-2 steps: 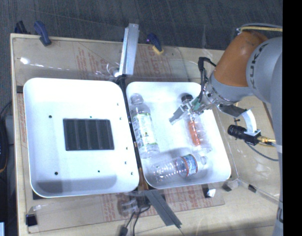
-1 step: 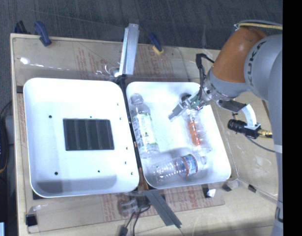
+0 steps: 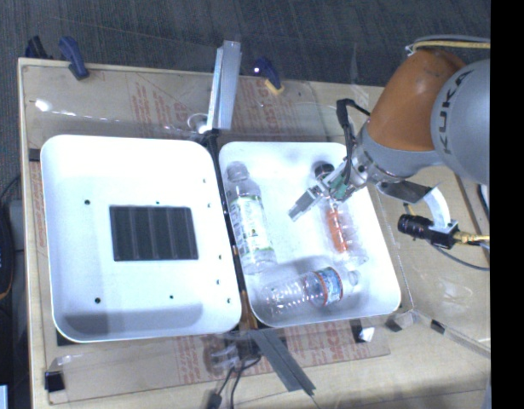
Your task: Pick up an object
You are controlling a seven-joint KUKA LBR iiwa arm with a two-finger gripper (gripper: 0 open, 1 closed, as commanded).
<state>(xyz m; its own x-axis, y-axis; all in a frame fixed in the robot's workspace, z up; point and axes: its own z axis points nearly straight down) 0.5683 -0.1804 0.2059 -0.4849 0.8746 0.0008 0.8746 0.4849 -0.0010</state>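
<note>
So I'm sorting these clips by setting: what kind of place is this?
Most likely a robotics lab test bench, not a home or shop. Two shallow white bins, left bin and right bin, sit on a clamped board, and a grey-and-orange industrial arm reaches over clear plastic bottles in the right one.

left bin (image 3: 66,228): dark grate (image 3: 153,233) | blue clamps (image 3: 74,56) on bench (image 3: 117,92) rear edge

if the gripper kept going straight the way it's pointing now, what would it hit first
The gripper points left and slightly down across the right bin. Going straight on, it would probably meet the upright-lying clear bottle along the bin's left wall first, though its height above the bin is hard to judge.
</note>
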